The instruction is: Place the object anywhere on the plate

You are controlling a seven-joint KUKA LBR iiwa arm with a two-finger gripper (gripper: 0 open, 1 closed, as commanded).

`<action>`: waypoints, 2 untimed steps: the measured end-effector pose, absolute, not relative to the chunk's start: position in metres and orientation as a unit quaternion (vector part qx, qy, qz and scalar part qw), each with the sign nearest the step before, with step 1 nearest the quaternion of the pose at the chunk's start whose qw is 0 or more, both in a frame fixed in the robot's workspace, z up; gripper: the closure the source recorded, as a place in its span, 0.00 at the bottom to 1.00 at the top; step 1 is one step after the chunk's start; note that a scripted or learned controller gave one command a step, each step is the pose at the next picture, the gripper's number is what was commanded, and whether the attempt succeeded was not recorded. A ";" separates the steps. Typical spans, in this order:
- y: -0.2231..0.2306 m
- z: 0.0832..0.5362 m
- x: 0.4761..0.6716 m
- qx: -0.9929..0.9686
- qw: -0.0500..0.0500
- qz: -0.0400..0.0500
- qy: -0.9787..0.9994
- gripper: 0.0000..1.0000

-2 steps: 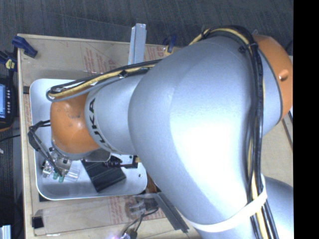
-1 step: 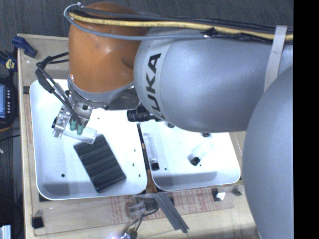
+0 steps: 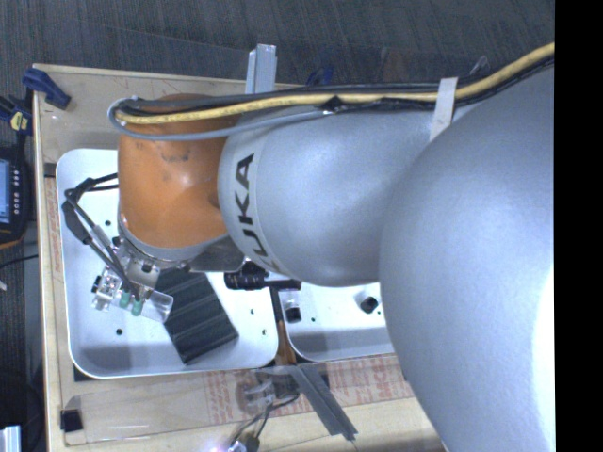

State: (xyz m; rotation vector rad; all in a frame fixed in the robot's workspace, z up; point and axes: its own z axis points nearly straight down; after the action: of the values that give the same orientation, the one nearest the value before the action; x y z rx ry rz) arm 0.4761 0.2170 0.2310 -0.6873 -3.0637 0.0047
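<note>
The big grey arm (image 3: 396, 196) eats up most of the right and centre of the frame, so nothing gets through there. The left bin (image 3: 71, 252) has bare white floor along its left edge and lower left corner. A dark ribbed block (image 3: 200, 316) lies tilted in the lower middle of that bin, blocking that spot. The right bin (image 3: 330, 332) shows just a thin open strip at bottom centre.

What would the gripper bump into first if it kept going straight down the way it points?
Probably the white floor of the left bin, just beside the dark ribbed block. The gripper hangs over that spot, though depth is hard to judge.
</note>
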 end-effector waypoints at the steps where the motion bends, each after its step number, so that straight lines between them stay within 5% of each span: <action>1: 0.218 0.348 0.481 -0.202 -0.001 -0.001 -0.979 1.00; 2: 0.218 0.151 0.475 -0.219 0.002 0.002 -0.976 1.00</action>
State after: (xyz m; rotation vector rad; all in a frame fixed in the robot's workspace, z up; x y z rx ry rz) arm 0.4746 0.2179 0.1510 -0.6874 -3.0608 0.0065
